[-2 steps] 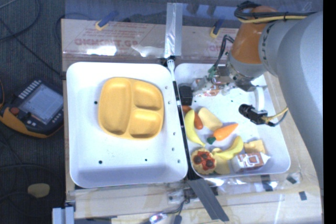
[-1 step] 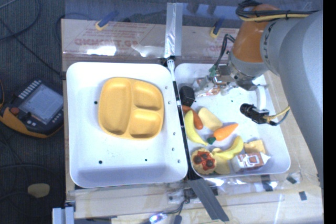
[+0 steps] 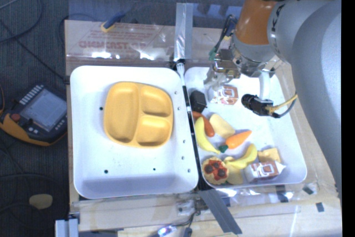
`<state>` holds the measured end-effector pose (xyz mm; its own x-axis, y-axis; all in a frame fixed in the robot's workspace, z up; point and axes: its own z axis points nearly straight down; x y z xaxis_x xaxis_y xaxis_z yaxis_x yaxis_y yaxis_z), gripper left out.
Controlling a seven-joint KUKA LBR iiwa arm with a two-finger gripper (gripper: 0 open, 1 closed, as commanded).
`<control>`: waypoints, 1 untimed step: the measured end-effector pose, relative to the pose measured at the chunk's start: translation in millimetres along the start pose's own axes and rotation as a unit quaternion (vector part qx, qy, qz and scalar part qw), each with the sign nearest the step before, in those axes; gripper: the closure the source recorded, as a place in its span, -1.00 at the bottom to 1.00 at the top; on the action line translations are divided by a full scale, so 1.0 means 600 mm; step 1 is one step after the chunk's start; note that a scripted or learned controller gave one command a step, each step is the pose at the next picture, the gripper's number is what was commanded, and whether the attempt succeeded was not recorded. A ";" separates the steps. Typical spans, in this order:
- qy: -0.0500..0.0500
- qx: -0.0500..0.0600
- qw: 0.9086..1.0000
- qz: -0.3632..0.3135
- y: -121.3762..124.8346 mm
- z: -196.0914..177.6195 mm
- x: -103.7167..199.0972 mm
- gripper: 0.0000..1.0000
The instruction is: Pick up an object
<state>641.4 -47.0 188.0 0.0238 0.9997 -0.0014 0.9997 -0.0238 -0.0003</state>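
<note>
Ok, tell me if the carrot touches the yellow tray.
Apart. The camera view shows the carrot in the right bin, the yellow tray in the left, bin walls between them.

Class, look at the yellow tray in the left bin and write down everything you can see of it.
The yellow tray looks like matte plastic, rounded at the corners, moulded into three compartments: one long one on the left and two smaller ones on the right. It lies flat, right way up and slightly turned, near the middle of the left bin, resting on the bin's white floor. Nothing lies in it, and nothing else touches it.
</note>
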 end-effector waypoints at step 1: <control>-0.001 0.000 0.997 -0.072 0.042 -0.036 0.096 1.00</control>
<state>668.2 10.2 209.4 -0.1206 0.9927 -0.0040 0.9927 0.1206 -0.0016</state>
